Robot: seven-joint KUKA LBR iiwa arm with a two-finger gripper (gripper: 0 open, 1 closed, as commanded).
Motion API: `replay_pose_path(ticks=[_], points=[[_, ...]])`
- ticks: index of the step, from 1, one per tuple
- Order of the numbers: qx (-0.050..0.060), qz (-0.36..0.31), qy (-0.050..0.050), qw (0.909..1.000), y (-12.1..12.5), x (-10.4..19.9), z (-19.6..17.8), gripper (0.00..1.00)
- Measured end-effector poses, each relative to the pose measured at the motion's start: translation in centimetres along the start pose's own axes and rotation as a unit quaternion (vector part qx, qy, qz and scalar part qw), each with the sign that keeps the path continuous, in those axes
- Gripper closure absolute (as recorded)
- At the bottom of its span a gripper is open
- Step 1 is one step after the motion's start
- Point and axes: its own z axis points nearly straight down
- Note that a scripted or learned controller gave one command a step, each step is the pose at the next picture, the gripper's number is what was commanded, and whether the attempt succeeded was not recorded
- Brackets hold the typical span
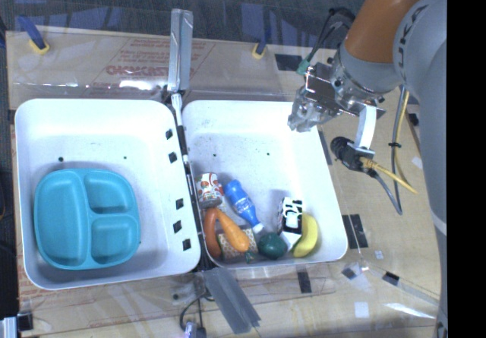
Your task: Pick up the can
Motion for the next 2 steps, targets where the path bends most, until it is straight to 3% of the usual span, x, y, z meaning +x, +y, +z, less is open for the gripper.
replay_pose_path(ticks=[1,2], points=[[0.000,-0.017,0.000,0.9999,-3.3,4.0,-4.6,1.00],[0.002,-0.090,0.000,0.9959,-3.8,9.9,-0.9,1.00]])
